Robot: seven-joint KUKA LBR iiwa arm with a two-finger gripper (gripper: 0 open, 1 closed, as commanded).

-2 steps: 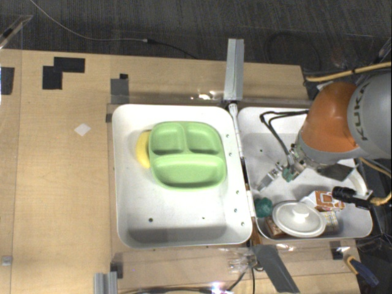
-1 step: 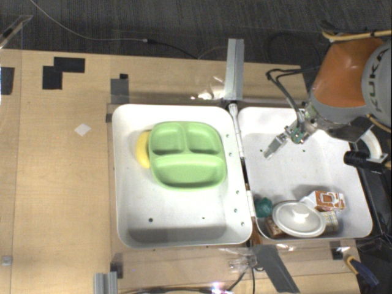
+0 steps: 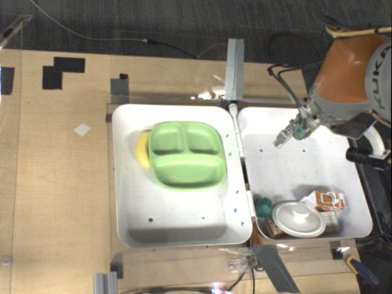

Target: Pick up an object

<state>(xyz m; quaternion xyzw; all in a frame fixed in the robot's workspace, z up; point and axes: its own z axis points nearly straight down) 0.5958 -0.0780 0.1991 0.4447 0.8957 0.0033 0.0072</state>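
Right bin [image 3: 343,164]: claw [image 3: 293,132] above, white lid [image 3: 299,218] well apart.

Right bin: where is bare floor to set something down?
The right bin floor is bare from the hand down to the white lid. The near edge is crowded: teal object, lid, small carton.

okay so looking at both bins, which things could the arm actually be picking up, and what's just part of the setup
Could be picked up:
green divided plate, left bin
yellow item tucked beside that plate
white lid-like dish, right bin
small carton
teal item

Just setup:
left bin
right bin
black markers on the bench
gripper, above the right bin
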